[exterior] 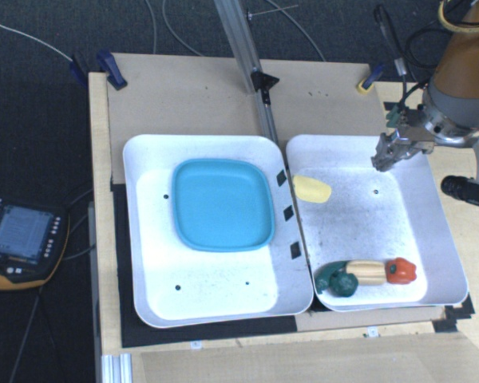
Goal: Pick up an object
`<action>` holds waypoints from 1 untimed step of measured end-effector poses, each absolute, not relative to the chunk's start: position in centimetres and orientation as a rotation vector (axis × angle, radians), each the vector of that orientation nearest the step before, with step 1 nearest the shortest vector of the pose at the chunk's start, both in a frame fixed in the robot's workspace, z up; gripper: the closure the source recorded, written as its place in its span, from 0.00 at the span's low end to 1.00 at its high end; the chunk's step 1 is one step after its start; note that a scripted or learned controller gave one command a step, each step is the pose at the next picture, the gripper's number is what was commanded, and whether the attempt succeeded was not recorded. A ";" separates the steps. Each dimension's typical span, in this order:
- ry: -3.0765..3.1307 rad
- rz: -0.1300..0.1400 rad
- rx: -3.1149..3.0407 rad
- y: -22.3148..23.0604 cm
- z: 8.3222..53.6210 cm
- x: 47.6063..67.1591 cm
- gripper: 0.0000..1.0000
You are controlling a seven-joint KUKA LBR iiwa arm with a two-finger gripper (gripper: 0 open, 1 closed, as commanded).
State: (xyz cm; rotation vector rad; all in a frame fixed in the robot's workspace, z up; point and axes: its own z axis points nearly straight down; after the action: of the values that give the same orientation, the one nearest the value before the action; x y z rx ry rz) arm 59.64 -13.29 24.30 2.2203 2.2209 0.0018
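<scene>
The grey arm reaches in from the right, its wrist angled downward, gripper hanging low at its tip.

Legible text: none was found on any item.
Control pendant: screen was lit, its contents too small to be read.
White bins: carried no labels or numbers.
Blue plate: was unmarked.
Desk: bore no signs.
</scene>
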 end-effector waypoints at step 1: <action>2.226 0.001 2.217 -8.5 23.6 60.0 1.00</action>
State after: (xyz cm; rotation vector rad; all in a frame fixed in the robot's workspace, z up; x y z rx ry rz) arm 59.99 -8.51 23.57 2.2172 2.2262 0.0014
